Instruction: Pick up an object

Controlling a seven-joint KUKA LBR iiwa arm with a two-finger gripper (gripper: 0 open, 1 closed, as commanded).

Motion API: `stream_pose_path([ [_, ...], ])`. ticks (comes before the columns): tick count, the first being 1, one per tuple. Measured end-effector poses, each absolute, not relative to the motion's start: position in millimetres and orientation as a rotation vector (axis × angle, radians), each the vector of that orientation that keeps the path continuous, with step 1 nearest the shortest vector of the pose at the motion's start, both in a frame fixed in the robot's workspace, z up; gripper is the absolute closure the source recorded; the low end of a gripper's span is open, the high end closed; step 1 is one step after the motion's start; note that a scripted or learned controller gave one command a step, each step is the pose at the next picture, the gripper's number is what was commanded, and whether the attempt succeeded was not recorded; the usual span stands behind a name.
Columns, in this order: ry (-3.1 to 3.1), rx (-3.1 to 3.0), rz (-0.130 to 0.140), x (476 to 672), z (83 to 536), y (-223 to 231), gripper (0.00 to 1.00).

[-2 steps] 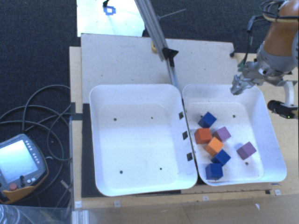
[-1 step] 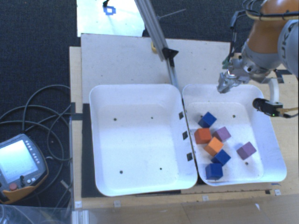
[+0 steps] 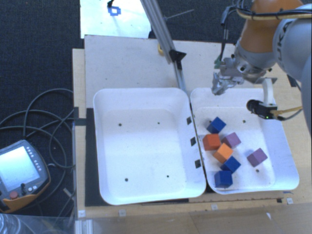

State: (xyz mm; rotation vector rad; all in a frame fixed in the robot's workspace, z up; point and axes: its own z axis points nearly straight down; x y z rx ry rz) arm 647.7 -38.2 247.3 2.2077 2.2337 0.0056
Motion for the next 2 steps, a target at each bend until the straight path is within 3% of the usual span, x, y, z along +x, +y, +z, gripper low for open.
stream_pose_path([
  [2,2.234,2.207,0.007,664.8,253.0,77.0,1.00],
])
